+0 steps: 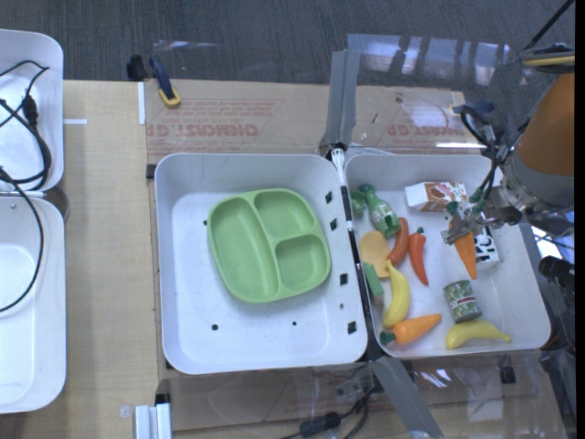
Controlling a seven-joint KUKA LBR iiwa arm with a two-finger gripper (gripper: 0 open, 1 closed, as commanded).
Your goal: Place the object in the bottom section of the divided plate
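The small orange plastic carrot sits in the right-hand white bin, near its right wall, its upper end meeting the gripper directly above it. Whether the gripper is closed on it or merely touching cannot be told. A black-and-white little box lies just beside the carrot.

Around it in the same bin lie a white-and-orange carton, a green labelled can, two yellow toy bananas, a red chilli-shaped piece, a fatter orange carrot and a green toy bottle.

The left white bin holds the light-green divided plate – one long section and two smaller ones.

Both bins rest on a pale wooden bench over brown cardboard; dark carpet lies beyond.

The grey arm enters from the right – orange band uppermost, wrist angled down over the right bin
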